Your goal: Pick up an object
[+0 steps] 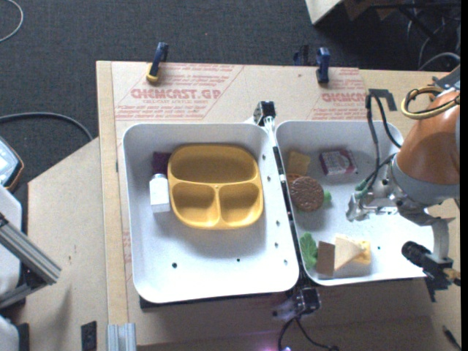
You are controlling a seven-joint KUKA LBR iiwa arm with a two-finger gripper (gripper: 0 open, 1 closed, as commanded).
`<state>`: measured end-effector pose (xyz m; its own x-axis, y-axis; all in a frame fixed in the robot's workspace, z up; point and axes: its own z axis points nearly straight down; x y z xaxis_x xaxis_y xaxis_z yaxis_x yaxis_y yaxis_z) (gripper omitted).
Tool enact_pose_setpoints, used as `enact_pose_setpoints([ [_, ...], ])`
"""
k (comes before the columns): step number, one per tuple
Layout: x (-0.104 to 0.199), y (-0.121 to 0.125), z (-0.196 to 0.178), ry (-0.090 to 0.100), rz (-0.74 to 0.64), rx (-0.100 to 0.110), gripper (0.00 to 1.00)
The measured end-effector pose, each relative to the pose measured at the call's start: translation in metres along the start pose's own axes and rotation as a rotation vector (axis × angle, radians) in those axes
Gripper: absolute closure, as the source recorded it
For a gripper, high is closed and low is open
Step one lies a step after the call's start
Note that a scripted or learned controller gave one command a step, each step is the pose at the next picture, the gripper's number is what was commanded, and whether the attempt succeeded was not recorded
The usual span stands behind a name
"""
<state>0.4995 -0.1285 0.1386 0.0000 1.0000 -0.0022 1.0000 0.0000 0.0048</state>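
My gripper (pixel 360 208) hangs over the middle of the right bin (pixel 380 273), with the grey arm and its orange band (pixel 433 146) coming in from the right. Several toy foods lie in this bin. A round brown patty (pixel 306 193) sits left of the gripper, a green piece (pixel 326 195) beside it. A yellow slab (pixel 297 162) and a pink-and-white box (pixel 336 161) lie toward the back. A yellow wedge (pixel 354 252), a brown slice (pixel 325 258) and a green leaf (pixel 309 248) rest near the front, below the gripper.
The left bin (pixel 146 269) holds a yellow divided plate (pixel 216 186), a small white bottle (pixel 159 193) and a dark purple item (pixel 161 160) at the plate's left. Blue clamps (pixel 322 63) grip the board's far edge. Cables (pixel 376 123) trail over the right bin's back.
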Motion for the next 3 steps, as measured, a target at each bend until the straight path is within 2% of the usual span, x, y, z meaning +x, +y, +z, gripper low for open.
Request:
enact_pose_setpoints([
  [1,0.000,0.010,-0.060,-0.001,-0.001,-0.004,1.00],
  [2,0.000,0.012,-0.088,0.000,-0.001,-0.001,1.00],
  [3,0.023,0.055,-0.081,0.001,-0.004,0.000,1.00],
])
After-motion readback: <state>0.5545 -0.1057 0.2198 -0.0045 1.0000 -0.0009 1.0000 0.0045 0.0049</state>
